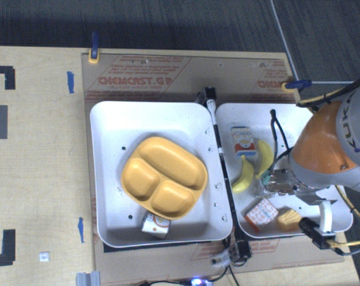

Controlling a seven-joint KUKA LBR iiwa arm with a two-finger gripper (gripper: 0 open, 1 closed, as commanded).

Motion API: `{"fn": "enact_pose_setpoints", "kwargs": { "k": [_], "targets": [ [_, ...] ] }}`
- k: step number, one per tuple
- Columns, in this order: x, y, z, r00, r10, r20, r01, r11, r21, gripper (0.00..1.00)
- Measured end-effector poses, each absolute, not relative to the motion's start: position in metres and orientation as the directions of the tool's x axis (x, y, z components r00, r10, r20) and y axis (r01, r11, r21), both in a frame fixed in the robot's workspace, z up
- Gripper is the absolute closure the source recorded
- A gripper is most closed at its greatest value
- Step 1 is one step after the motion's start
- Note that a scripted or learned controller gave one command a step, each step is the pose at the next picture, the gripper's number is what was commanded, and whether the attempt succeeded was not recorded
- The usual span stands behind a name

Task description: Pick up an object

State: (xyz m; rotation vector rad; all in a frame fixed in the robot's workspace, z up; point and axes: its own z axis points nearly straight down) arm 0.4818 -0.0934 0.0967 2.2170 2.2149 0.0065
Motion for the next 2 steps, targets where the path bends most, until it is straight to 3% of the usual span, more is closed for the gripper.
{"fn": "enact_pose_setpoints", "kwargs": {
  "k": [1, 2],
  "targets": [
    [0.482, -0.093, 0.097, 0.001, 1.000, -0.002, 1.000, -0.001, 0.008, 0.00],
    [0.480, -0.104, 0.086, -0.001, 1.000, 0.002, 1.000, 0.001, 0.001, 0.00]
  ]
}}
